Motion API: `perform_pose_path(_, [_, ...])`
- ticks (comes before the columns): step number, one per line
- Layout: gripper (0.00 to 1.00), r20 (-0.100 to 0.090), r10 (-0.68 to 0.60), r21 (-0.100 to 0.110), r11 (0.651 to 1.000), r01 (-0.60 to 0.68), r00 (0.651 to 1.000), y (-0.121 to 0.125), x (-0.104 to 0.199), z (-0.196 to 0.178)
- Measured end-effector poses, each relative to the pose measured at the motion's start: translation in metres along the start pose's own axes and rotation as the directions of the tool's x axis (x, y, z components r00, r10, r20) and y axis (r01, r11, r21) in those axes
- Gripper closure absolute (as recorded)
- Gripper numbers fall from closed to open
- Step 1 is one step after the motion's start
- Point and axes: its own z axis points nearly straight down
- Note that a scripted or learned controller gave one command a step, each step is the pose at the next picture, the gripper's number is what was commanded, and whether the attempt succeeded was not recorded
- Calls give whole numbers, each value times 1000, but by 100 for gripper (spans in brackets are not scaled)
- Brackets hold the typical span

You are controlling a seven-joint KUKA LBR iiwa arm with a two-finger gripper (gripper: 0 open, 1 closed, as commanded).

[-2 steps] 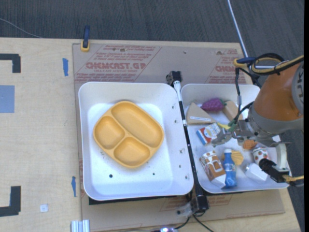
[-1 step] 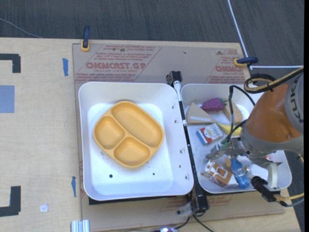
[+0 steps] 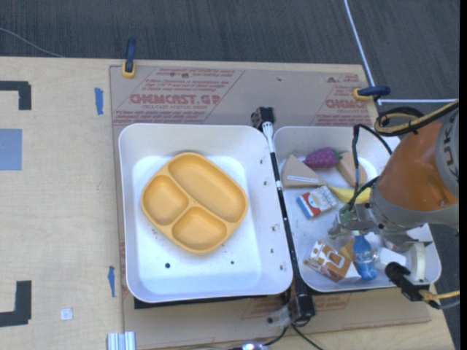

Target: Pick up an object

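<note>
At the near edge of the right bin (image 3: pixel 430 268) lie a small blue bottle (image 3: pixel 364 260) and, just left of it, an orange-and-white snack packet (image 3: pixel 329 259). The gripper (image 3: pixel 355 227) hangs just above the bottle; whether it grips anything cannot be told. Farther back sit a red-and-white carton (image 3: pixel 316 202), a yellow banana (image 3: pixel 344 193), a pale wedge (image 3: pixel 298 172) and purple grapes (image 3: pixel 322 157). The left bin (image 3: pixel 139 195) holds a yellow 3-compartment tray (image 3: pixel 193 201).
</note>
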Motion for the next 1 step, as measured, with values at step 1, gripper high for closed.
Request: perform_pose_path(1, [100, -16, -8, 25, 1000, 8, 1000, -4, 69, -85])
